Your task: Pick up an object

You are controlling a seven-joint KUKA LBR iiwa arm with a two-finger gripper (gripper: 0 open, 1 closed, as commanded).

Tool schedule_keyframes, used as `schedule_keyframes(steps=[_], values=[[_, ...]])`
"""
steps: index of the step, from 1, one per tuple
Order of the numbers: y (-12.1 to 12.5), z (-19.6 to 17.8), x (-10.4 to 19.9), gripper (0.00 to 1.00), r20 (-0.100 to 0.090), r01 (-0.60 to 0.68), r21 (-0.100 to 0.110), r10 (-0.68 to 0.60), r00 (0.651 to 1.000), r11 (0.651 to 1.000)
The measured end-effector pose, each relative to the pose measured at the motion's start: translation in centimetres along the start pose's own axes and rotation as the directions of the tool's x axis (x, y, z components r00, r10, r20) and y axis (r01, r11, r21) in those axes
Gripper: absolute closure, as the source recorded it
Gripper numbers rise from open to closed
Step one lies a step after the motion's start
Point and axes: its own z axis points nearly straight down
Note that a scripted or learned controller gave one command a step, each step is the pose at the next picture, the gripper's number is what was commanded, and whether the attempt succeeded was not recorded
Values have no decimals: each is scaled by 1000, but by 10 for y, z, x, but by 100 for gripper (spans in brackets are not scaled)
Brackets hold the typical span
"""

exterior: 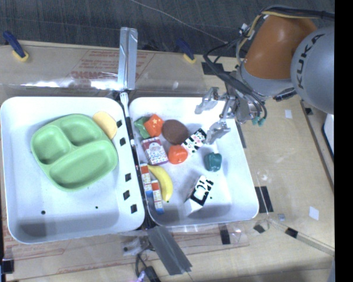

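My gripper (213,117) hovers over the upper right part of the right bin (241,181), open, with nothing between its fingers. Just left of its lower finger (219,131) lies a small black-and-white patterned object (195,140). A brown oval object (175,131), an orange-red round fruit (177,154), a red and green vegetable (150,124), a teal pepper (213,160), a banana (163,182), a pink carton (156,151) and a black-and-white box (202,191) lie in the same bin.
The left bin (23,216) holds a green divided plate (76,150) and a yellow item (106,123) by its upper right corner. A colourful bar (150,188) lies along the divider between the bins. The arm's orange band (276,46) is at the upper right.
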Motion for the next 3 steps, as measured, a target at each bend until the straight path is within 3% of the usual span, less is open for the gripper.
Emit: schedule_keyframes(steps=[1, 2, 3], values=[[-21, 95, 80, 0, 21, -12, 3, 12, 1000, 1000], [16, 99, 114, 0, 50, -102, 13, 101, 994, 995], [77, 98, 136, 0, 42, -268, -1, 268, 963, 963]])
